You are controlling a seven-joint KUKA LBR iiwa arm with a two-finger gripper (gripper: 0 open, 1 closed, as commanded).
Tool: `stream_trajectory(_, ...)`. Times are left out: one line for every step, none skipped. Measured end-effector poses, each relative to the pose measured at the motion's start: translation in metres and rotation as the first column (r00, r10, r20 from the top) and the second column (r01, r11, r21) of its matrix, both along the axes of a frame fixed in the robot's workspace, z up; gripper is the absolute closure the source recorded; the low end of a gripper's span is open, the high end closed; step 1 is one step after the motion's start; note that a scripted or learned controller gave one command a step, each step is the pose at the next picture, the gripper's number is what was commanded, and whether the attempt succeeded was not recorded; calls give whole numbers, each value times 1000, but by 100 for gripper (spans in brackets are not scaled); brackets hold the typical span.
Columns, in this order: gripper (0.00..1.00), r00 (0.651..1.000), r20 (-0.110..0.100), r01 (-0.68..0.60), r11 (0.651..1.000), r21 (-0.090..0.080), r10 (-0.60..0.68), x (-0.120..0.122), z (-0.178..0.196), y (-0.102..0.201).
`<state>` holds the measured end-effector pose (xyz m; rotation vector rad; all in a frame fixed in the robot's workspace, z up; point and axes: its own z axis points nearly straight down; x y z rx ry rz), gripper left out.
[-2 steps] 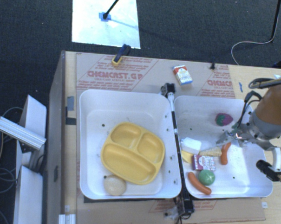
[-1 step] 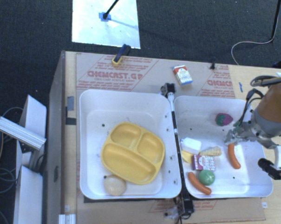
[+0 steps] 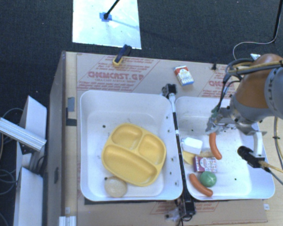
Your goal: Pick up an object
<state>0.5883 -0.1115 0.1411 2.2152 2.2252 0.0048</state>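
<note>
Gripper (image 3: 215, 128) hovered low in right bin (image 3: 264, 186), directly above sausage (image 3: 215, 145) for a top-down grasp | aperture could not be told | sausage lay unlifted beside white block (image 3: 192, 145).

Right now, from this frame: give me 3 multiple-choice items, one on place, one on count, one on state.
1. Where is the yellow tray?
A. left bin
B. right bin
C. on the cardboard

2. How many sausages lie in the right bin?
A. one
B. two
C. four

3. How does the hand stand to the upper sausage?
A. just above its top end
B. over in the left bin
C. lifting it high

Key: 1 A, the tray sits in the left bin. 2 B, one by the hand, one near the front wall. 3 A, the hand is at the sausage's top end and the sausage lies on the floor.
</note>
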Motion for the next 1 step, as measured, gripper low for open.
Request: stream_trajectory(100, 1000, 0, 0, 1000, 0, 0, -34, 57, 49)
